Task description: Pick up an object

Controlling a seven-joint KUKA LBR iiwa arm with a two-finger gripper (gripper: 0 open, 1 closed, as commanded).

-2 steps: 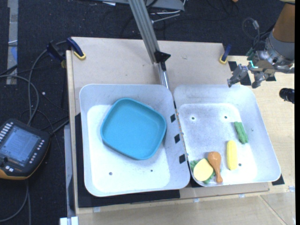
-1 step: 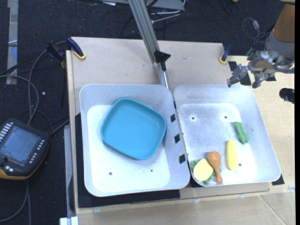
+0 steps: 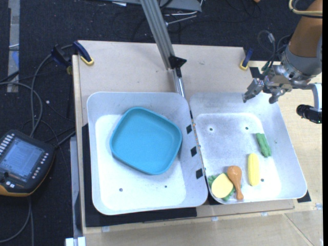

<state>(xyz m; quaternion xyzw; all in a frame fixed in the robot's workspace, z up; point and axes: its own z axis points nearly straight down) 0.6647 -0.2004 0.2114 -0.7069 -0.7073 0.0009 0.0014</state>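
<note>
Pickup is not yet begun: you are seeing the two-finger gripper (image 3: 260,95) hanging spread and empty, far from the yellow plastic corn cob (image 3: 253,169).

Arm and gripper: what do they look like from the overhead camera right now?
The arm has an orange-brown band above a grey wrist, with a yellow cable loop at its top. The small two-finger metal gripper is grey, with dark thin cables curling beside it.
</note>
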